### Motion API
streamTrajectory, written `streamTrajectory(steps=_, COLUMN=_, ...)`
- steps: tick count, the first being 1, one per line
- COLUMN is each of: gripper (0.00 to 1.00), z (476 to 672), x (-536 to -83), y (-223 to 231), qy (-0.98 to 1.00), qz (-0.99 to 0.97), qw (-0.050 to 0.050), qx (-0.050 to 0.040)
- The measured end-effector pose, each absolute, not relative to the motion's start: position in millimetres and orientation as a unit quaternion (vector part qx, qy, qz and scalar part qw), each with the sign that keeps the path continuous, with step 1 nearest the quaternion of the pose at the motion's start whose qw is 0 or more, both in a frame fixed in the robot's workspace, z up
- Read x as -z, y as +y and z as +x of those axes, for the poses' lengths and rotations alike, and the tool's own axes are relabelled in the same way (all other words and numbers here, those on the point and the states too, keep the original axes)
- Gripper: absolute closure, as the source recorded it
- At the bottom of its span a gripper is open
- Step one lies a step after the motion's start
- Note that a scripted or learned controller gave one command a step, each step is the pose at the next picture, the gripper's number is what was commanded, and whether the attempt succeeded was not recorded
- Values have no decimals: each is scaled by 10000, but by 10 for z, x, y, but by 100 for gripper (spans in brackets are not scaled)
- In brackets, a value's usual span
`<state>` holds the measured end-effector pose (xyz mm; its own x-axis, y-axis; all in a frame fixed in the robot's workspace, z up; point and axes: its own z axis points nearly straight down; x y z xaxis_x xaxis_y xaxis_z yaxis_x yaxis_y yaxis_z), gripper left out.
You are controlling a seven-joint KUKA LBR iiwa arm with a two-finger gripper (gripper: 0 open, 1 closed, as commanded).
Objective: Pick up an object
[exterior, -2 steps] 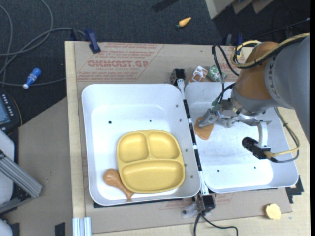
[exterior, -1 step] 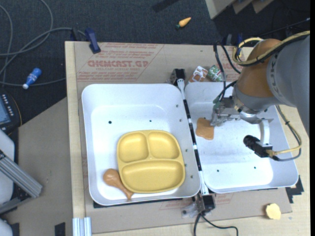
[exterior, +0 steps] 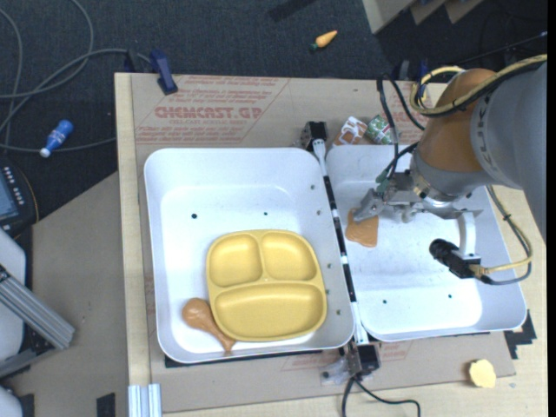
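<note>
hand [exterior: 375, 208] sits low in the right bin [exterior: 486, 311], centre-right of frame; can't tell how it is set. orange-tan piece [exterior: 363, 231] lies touching it, just below and left, against the bins' shared wall. reading: nearest target. cardboard [exterior: 208, 111] above the left bin [exterior: 174, 181] reads "chemcast gp".

Both white bins [exterior: 165, 181] are seen as smooth, slightly glossy plastic. The yellow divided tray [exterior: 264, 285] is taken as matt plastic, smooth. Bench top [exterior: 217, 111] is read as raw matt board with red print. Floor [exterior: 174, 16] is shown as dark rough carpet. Arm wrist [exterior: 452, 129] is noted as glossy orange and satin grey.
</note>
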<state>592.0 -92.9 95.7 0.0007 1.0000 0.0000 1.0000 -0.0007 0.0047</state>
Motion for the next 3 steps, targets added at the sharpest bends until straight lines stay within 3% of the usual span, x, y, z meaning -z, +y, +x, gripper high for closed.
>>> streamTrajectory(steps=1, gripper=0, z=6112, x=-842, y=-924, qy=7074, qz=7068, qw=6, qx=-6)
streamTrajectory(steps=3, gripper=0, z=6001, x=-853, y=-927, qy=7072, qz=7070, qw=-1, qx=2)
